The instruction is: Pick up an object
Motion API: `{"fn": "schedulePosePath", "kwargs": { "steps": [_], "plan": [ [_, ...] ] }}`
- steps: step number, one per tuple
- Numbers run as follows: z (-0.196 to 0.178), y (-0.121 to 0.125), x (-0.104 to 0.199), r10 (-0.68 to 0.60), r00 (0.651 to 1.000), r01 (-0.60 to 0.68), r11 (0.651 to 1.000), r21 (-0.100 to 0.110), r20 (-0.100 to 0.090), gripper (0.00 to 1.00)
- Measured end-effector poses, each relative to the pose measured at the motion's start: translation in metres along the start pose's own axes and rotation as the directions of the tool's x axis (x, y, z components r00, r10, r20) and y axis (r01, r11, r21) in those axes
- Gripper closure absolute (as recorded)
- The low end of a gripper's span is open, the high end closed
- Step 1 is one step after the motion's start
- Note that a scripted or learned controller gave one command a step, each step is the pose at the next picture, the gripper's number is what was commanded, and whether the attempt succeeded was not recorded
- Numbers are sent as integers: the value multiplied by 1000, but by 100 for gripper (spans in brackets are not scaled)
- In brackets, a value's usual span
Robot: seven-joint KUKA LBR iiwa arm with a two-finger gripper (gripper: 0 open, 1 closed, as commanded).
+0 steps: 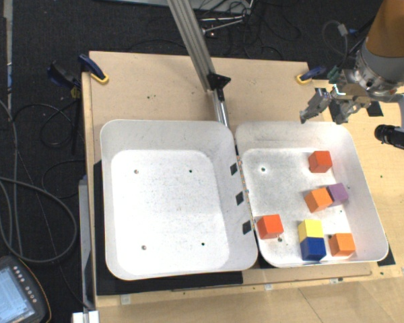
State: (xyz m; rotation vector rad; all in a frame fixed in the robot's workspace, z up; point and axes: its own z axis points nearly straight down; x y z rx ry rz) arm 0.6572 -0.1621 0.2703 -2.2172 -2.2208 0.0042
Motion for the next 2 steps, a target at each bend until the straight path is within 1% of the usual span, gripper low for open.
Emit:
{"fn": "schedulePosePath", "kwargs": {
  "steps": [1, 2],
  "plan": [
    [-3, 1, 0, -2, 1000, 2, 1000, -4, 2, 0],
    [56, -7, -4, 2, 1000, -2, 1000, 2, 0, 0]
  ]
}}
